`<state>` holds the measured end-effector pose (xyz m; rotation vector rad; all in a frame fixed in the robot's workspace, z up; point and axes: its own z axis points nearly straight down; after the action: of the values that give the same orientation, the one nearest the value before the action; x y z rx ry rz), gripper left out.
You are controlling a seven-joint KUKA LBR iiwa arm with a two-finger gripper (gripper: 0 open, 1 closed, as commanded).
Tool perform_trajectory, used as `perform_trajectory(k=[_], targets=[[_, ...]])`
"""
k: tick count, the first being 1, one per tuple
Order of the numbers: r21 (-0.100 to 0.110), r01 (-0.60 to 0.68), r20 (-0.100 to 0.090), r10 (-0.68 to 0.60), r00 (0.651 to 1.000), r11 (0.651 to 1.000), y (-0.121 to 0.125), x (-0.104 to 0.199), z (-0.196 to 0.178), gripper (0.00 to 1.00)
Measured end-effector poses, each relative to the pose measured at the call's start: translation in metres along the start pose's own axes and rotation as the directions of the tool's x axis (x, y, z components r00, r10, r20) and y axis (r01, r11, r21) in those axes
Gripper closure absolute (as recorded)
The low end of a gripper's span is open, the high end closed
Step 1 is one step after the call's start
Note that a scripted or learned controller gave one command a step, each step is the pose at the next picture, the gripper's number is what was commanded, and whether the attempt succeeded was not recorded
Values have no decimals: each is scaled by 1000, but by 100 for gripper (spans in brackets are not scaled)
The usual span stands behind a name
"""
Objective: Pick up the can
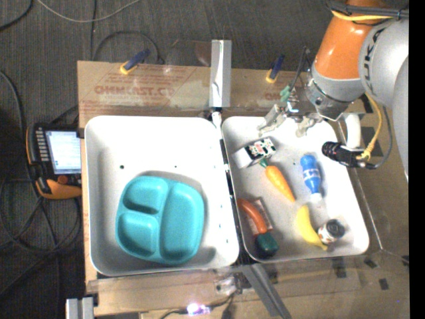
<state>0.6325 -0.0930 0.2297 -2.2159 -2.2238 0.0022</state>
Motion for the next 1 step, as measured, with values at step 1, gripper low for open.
perform_trajectory(k=[1], targets=[[2,-11,0,11,1000,1000,-72,58,48,0]])
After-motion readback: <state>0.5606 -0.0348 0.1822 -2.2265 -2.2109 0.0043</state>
